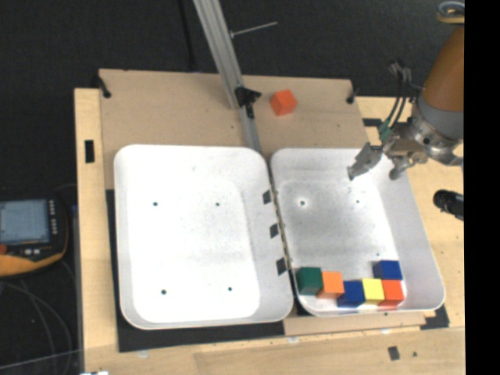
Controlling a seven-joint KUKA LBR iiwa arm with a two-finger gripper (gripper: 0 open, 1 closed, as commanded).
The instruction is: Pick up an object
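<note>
Tool (380,165) hangs over the right bin's (414,225) far-right corner, fingers spread apart w/ nothing between them. Blocks sit clustered at the bin's near edge: green (309,279), orange (333,283), blue (352,292), yellow (373,289), orange-red (392,290), and another blue (387,269) just behind. One orange cube (283,102) lies on the surface (172,108) beyond the bins. Left bin (195,233) sits beside the right.
</note>
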